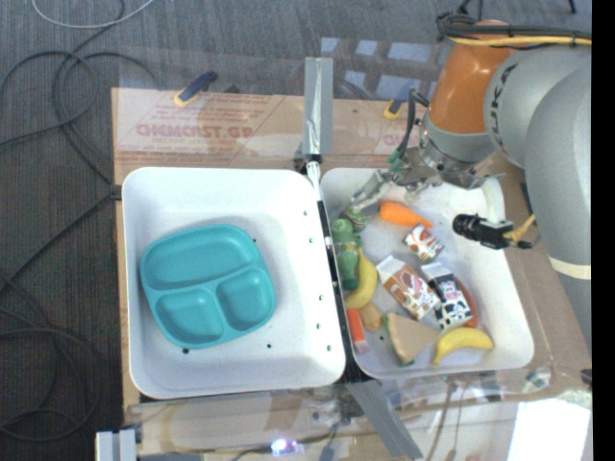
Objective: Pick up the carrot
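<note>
Cardboard-topped bench (207, 133), two white bins (192, 195) side by side

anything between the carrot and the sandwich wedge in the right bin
Yes. In the camera view, small snack packets lie between the carrot and the sandwich wedge, one near the carrot and more lower down.

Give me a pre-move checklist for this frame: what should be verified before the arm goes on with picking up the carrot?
1. Carrot in view, in the right bin: ok.
2. Hand near the carrot: ok, just left of it and above.
3. Carrot between the fingers: not ok, it lies beside the hand.
4. Finger opening: cannot tell, the wrist blocks it.
5. Clutter at the carrot: not ok, a small carton sits just below it and green pieces crowd the hand's left.
6. Teal tray in the left bin, away from the action: ok.
</note>
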Motion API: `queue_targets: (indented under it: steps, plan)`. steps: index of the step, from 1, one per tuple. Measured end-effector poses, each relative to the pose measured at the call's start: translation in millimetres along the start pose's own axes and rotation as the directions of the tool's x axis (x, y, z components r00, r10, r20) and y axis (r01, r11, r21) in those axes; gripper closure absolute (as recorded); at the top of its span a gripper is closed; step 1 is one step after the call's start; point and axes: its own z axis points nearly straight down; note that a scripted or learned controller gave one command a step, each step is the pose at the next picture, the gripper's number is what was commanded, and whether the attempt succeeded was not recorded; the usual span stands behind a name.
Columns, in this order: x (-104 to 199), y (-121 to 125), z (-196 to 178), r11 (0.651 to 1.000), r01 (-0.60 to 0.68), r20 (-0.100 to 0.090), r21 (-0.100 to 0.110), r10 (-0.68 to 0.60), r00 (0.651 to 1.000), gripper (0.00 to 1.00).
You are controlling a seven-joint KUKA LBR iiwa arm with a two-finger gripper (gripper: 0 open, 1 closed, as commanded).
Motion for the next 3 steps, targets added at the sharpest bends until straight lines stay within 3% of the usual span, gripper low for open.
queue_targets:
  steps: [1, 3]
  plan:
    - [-41.3, 11.0, 25.3, 0.999, 0.013, 0.011, -0.040, -0.013, 1.000, 0.00]
    - [-50.5, 12.5, 30.7, 0.999, 0.014, 0.007, -0.045, -0.014, 1.000, 0.00]
